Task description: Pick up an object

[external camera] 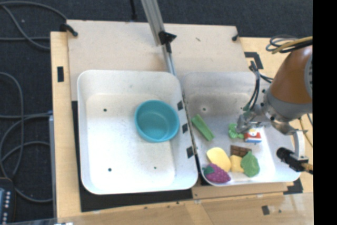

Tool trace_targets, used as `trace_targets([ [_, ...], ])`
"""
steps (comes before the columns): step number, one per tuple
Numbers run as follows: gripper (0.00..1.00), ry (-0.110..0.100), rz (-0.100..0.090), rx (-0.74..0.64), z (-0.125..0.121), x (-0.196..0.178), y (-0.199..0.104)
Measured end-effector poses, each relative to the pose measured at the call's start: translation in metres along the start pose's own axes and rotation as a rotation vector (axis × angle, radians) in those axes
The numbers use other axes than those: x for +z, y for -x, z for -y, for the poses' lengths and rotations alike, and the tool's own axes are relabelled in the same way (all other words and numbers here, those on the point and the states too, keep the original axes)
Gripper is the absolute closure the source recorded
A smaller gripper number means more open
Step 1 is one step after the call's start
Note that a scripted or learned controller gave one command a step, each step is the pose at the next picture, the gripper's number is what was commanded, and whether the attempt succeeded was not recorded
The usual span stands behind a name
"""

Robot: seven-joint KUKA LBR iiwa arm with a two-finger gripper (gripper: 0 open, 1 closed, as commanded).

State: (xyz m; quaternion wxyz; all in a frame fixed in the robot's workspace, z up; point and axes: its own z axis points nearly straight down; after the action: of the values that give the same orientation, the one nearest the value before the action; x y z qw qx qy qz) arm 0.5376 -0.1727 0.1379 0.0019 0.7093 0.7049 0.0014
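Gripper [245, 125] is down inside the right bin [221, 87]; can't tell its grip state. Touching or just under its tip: one small green object [235, 131]. Just right of it, one red-white-blue block [254, 137]. Below: one brown piece [239, 150], one yellow piece [217, 157], one green leafy toy [251, 164], one purple grape bunch [216, 173]. Left of the gripper: one green stick [202, 127]. Far left, one teal bowl [156, 120] in the left bin [95, 113].
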Motion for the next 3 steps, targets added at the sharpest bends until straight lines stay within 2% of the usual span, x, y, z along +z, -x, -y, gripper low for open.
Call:
trace_targets([
  [2,1.00,0.003,0.002,-0.009,0.000,-0.100,0.011],
  [3,1.00,0.000,0.000,-0.010,-0.002,-0.121,0.012],
])
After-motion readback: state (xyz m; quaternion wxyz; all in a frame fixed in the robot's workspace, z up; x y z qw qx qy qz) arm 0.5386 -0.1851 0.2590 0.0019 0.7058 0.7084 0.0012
